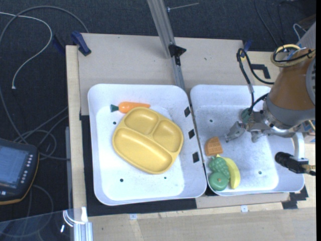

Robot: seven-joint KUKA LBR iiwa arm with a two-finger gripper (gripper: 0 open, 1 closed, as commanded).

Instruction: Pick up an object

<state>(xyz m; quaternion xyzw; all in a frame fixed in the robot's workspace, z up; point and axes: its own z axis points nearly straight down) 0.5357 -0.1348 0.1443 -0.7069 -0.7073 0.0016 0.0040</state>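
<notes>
arm [293,87]: mine, with a broad orange band
wrist: grey
gripper [246,133]: two grey metal fingers
cable [246,69]: black

Left bin [100,134]: a divided plate [147,139], with a carrot [131,106] just behind it.
Right bin [220,97]: cracker [213,146], banana [232,172] and green fruit [217,178] in the front-left corner.
Tool [246,133]: above the right bin's middle.

You see a black handheld tablet-like pendant [15,169] beyond the desk's left edge, grey cables [30,39] looped behind it.
</notes>
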